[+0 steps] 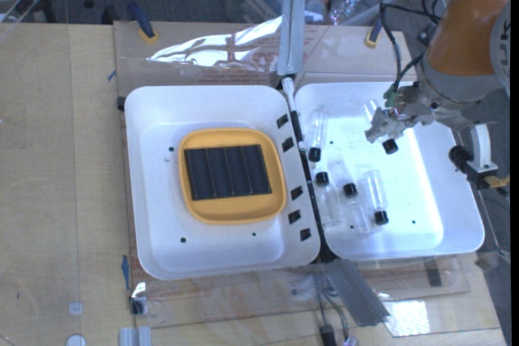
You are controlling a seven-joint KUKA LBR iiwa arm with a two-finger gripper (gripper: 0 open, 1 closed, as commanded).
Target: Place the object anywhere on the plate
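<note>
**Gripper over the right bin**

My gripper (pixel 388 130) hangs in the right bin (pixel 438 198) with a vial (pixel 390 146) at its tip — open or closed, I cannot tell. Other vials (pixel 375 198) lie nearby. The plate (pixel 195 202) sits in the left bin (pixel 154 239)

Grey arm (pixel 451 91), orange band (pixel 473 16), silvery pincer (pixel 379 132)

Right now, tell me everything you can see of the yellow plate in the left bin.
The yellow plate is a rounded rectangle with a smooth raised rim, and it looks like plastic. A dark rectangular panel with parallel ribs fills its middle. The plate lies flat, roughly centred on the floor of the left bin, apart from the bin's walls. Nothing else rests on it, and only the bin floor touches it.
</note>
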